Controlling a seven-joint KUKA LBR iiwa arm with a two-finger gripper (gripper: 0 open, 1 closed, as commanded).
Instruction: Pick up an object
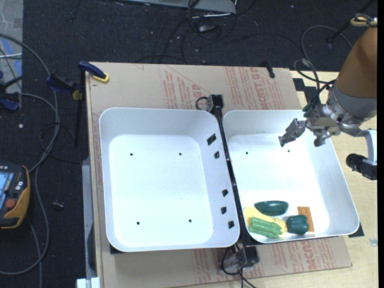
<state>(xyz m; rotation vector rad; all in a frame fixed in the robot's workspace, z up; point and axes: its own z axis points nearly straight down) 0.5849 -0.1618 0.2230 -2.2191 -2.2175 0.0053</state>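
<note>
Several small objects lie in the near corner of the right bin point(336, 173): a dark green oval piece point(271, 207), a light green ridged piece point(264, 227), a teal lump point(297, 224) and a small orange block point(305, 212). My gripper point(305, 137) hangs over the far right part of that bin, well back from the objects. It is open, with nothing between its fingers.
The left bin point(157, 179) sits beside the right one, with a black divider strip point(225, 161) between them. Both rest on a cardboard sheet point(180, 83). Cables and a clamp point(93, 72) lie beyond the bench's far edge.
</note>
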